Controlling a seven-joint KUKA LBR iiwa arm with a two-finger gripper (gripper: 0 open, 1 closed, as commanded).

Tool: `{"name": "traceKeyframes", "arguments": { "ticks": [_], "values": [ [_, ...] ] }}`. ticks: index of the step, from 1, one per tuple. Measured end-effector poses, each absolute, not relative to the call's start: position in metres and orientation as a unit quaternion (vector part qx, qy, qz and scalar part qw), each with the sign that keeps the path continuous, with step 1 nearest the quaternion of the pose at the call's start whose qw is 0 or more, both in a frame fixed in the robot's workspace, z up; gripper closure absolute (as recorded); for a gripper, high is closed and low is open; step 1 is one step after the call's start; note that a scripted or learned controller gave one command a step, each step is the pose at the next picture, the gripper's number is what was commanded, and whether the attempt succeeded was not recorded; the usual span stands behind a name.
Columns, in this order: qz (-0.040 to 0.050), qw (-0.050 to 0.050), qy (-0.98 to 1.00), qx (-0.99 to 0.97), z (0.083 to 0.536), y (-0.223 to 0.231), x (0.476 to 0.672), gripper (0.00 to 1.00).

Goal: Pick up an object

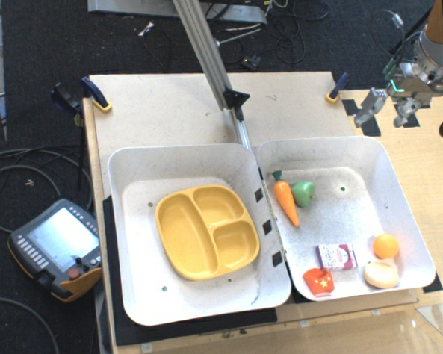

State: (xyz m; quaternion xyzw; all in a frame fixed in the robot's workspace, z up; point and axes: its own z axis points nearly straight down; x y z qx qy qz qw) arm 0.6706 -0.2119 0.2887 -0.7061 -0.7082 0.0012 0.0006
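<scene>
The right bin [389, 171] holds an orange carrot [286, 203] lying beside a green fruit [305, 193] near its back left. Toward its front lie a small pink-and-white box [336, 257], a red item with a star [318, 281], an orange ball [385, 245] and a pale cream piece [381, 274]. My gripper [387, 111] hangs above the bench past the bin's back right corner, well apart from every object. It is open, with nothing between its fingers [368, 111].
A yellow divided plate [207, 231] lies in the left bin [125, 216]. A slanted metal pole [206, 50] comes down to the bins' shared back edge. A teach pendant [56, 251] rests on the floor at left, among cables.
</scene>
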Motion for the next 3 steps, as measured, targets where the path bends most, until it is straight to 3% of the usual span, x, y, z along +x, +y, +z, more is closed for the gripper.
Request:
{"name": "traceKeyframes", "arguments": {
  "ticks": [3],
  "values": [
    [0.0013, 0.002, -0.707, -0.707, 0.138, -0.207, 0.655, 0.00]
  ]
}}
